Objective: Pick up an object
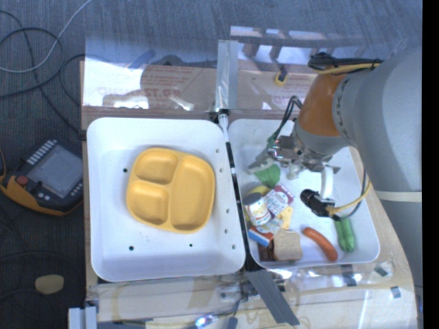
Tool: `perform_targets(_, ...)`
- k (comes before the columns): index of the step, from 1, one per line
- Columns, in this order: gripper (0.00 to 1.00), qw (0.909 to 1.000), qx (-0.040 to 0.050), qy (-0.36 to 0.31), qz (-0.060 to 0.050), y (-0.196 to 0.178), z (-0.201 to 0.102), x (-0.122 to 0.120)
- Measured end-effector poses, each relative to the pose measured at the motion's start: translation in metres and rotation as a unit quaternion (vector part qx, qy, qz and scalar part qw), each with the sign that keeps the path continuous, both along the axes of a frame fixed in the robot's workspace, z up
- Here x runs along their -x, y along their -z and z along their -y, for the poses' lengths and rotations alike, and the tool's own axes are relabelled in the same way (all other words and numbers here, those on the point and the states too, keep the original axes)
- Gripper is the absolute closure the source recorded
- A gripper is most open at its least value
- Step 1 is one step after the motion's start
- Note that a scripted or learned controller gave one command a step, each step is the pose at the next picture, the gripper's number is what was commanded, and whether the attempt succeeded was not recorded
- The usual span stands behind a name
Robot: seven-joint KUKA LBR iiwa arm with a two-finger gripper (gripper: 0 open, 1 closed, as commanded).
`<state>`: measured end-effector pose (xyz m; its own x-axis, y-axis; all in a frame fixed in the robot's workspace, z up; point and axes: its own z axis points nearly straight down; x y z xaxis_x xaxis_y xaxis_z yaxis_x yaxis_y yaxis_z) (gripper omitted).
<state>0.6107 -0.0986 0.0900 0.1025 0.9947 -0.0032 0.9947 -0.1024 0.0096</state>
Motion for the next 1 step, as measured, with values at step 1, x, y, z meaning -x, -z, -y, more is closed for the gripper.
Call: perform_targets(1, 1.0, 1.0, 0.0003, -0.001, 0.0, -0.0096, -0.0003, -0.0005)
